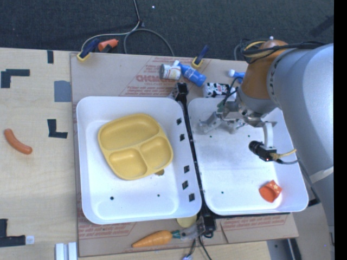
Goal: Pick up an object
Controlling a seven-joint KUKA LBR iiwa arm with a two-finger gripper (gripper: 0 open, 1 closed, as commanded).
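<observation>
Right now we are holding our gripper (219, 124) over the right bin (233, 164) — fingers (205, 125) standing apart, gripping nothing — while the orange object (270, 190) is lying well apart in its near corner, awkwardly close to the rim.

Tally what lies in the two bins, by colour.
Yellow: 1, the plate in the left bin
Orange: 1, the lump in the right bin
Total: 2
</observation>
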